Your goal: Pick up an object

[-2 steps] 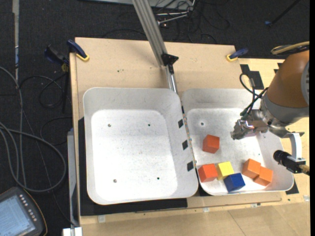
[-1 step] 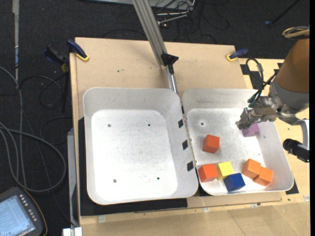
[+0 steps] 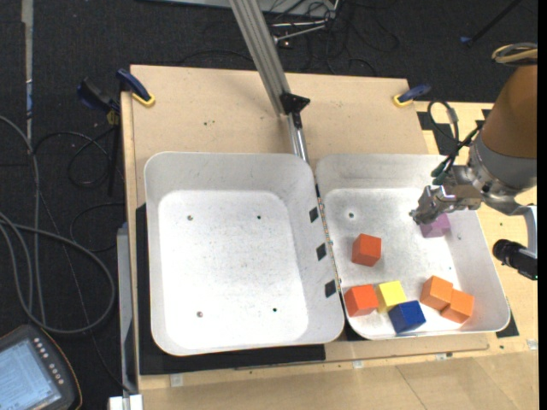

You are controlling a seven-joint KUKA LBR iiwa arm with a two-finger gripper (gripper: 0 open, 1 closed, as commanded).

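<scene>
The gripper hangs low over the right bin, right above a purple block that peeks out just beneath and slightly toward the camera from its tip; how wide it stands, or whether it has hold of the block, I cannot tell. Outward from it lie six more blocks: an orange one to its left, two orange nearer the camera, and beyond those orange, yellow and blue. The left bin lies farthest.

Two white bins; four orange blocks; one yellow block; one blue block; one purple block.
</scene>
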